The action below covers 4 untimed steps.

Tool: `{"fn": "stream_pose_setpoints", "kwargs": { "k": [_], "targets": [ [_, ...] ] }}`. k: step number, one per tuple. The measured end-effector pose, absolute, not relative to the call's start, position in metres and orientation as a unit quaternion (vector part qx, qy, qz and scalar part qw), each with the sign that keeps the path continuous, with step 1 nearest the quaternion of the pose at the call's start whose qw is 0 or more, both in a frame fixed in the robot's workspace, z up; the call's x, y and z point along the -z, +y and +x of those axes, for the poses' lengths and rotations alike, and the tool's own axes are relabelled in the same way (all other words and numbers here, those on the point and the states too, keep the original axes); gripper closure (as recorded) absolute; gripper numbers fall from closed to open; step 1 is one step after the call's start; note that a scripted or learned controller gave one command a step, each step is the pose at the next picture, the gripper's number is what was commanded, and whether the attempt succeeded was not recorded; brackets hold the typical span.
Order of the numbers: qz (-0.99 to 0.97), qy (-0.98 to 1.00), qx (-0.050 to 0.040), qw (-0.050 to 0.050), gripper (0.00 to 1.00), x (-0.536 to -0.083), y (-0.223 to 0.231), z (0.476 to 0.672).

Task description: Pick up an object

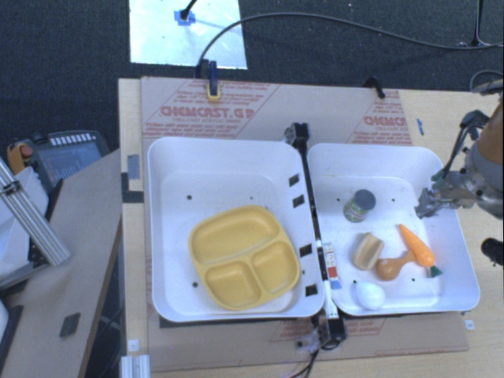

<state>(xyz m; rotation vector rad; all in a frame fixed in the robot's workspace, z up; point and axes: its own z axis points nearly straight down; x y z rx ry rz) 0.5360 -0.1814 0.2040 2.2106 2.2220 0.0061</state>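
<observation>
**Over the right bin, nothing in my grip**

The left bin [169,211] held a yellow divided tray [244,254]. The right bin [394,168] held the smaller things: a carrot [417,248], a bread piece [366,250], a brown pear-shaped toy [391,267], a can [360,205] and a white egg [368,295] (nearest the front wall). My gripper [429,203] hung by the right rim; whether it was parted or closed, I couldn't tell.

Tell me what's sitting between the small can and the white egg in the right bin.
In the camera view, the tan bread-like piece lies between the can and the white egg, apart from both.
</observation>
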Motion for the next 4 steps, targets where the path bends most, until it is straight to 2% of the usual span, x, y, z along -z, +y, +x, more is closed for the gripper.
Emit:
{"fn": "stream_pose_setpoints", "kwargs": {
  "k": [1, 2, 4],
  "targets": [
    [0.706, 0.709, -0.0010, 0.002, 1.00, -0.220, -0.182, 0.537],
    [0.704, 0.710, -0.0014, 0.001, 1.00, -0.214, -0.135, 0.548],
    [0.703, 0.711, -0.0015, 0.000, 1.00, -0.216, -0.016, 0.585]
  ]
}}
